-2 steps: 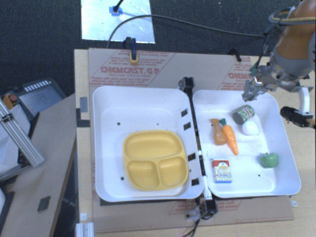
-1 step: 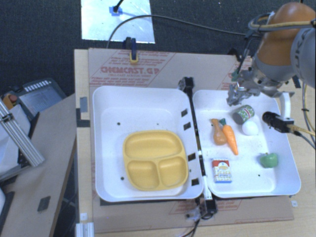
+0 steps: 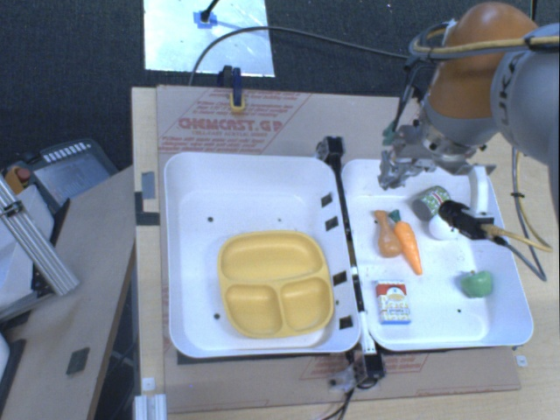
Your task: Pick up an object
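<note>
You are seeing the carrot (image 3: 407,245) lying lengthwise in the right bin (image 3: 507,322), tip pointing toward you; the yellow divided tray (image 3: 273,283) is sitting in the left bin (image 3: 188,234). Grip state of the gripper (image 3: 395,171): cannot tell.

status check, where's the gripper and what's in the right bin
Gripper above the right bin's far end, nothing seen in it. Carrot, can, green pepper, small box all lying in the bin. Nothing in the way.

Two bins (image 3: 184,234), one tray (image 3: 275,283), two carrots (image 3: 408,245), one can (image 3: 430,202).
</note>
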`<act>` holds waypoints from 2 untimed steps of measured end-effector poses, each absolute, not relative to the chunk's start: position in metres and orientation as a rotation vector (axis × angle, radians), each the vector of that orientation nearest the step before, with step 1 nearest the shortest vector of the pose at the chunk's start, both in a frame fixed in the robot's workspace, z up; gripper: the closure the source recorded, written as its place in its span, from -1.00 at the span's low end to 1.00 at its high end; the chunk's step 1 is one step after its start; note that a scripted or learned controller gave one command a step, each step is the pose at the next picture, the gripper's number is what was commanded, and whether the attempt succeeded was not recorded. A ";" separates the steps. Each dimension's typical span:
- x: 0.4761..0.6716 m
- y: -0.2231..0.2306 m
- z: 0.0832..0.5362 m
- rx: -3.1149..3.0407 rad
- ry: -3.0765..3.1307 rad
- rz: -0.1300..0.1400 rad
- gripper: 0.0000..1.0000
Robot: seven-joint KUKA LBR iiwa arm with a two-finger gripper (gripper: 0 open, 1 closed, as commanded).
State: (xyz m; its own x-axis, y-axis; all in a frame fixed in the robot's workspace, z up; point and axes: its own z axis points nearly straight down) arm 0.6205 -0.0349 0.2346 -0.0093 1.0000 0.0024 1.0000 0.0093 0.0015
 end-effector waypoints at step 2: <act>0.592 0.072 0.227 -2.208 -2.231 -0.001 1.00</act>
